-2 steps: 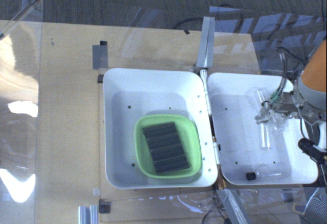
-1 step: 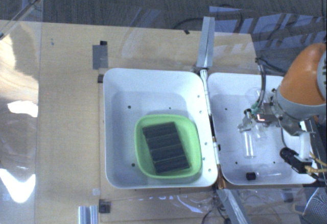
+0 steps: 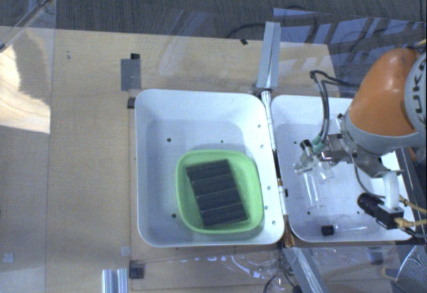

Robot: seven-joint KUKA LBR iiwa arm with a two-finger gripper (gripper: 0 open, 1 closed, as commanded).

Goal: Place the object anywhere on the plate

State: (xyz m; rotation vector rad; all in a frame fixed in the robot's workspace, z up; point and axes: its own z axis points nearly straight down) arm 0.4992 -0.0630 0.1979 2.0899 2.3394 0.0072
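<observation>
Gripper [image 3: 312, 175]: hangs over the right bin, well to the right of the green plate; its fingers look clear or pale and slender, reaching down toward the bin floor. Whether they are spread or closed cannot be made out, and nothing is visibly between them.
Arm [image 3: 383, 95]: grey with an orange band, entering from the right of the green plate and covering the right bin's far right part.
Green plate [image 3: 252, 175]: a square, rounded-corner plate lying flat in the left bin, toward that bin's near right corner.
Dark ridged object [image 3: 215, 193]: a dark grey rectangular block with crosswise ribs, lying flat on the green plate, turned slightly askew, and covering most of its middle.
Left bin [image 3: 153, 151]: white and shallow, holding the green plate; its floor shows bare to the left of and behind the plate.
Right bin [image 3: 293, 118]: white, just to the right of the green plate's bin, the two touching along a shared edge.
Small black item [image 3: 327, 230]: on the right bin's floor near its front rim, right of the green plate and apart from the gripper; too small to identify.
Bench [image 3: 80, 185]: pale wood, stretching left of the green plate's bin.
</observation>
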